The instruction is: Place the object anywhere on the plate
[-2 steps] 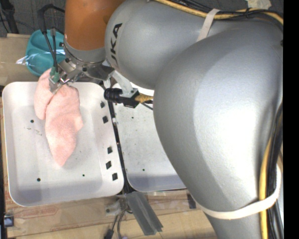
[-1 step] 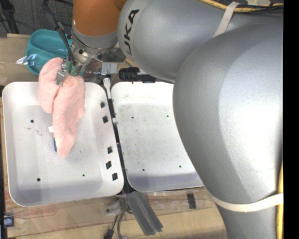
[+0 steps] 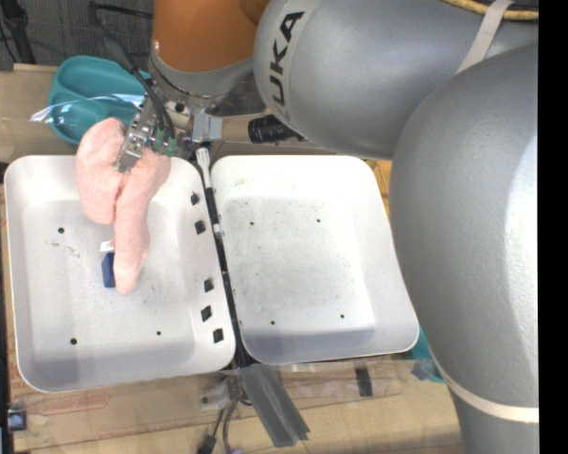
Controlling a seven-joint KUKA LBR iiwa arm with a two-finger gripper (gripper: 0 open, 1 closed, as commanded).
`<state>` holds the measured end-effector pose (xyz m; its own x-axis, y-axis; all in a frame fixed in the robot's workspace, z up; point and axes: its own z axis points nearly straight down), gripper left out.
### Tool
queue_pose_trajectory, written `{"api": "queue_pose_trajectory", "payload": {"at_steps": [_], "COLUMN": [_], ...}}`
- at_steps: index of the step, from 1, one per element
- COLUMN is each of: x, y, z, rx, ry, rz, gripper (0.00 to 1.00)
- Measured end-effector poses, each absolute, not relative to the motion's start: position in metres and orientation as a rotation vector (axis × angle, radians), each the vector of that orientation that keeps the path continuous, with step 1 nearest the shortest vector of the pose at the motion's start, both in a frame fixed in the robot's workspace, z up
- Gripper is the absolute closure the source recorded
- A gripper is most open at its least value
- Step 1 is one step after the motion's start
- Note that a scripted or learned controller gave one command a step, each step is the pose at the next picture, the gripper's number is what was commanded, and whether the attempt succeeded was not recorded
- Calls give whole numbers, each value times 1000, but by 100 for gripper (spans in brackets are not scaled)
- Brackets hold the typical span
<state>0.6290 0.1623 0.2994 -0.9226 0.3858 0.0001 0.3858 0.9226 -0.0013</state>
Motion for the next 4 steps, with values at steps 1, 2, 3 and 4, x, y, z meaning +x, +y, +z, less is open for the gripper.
{"api": "queue_pose_trajectory", "payload": {"at_steps": [1, 2, 3, 4], "x": [646, 608, 642, 656], "y": [120, 167, 219, 128], "z": [283, 261, 264, 297], "rx": [-138, -69, 104, 251], "ry": [-3136, -3141, -3142, -3138], "rz": [2, 1, 0, 1], "gripper": [100, 100, 100, 100]}}
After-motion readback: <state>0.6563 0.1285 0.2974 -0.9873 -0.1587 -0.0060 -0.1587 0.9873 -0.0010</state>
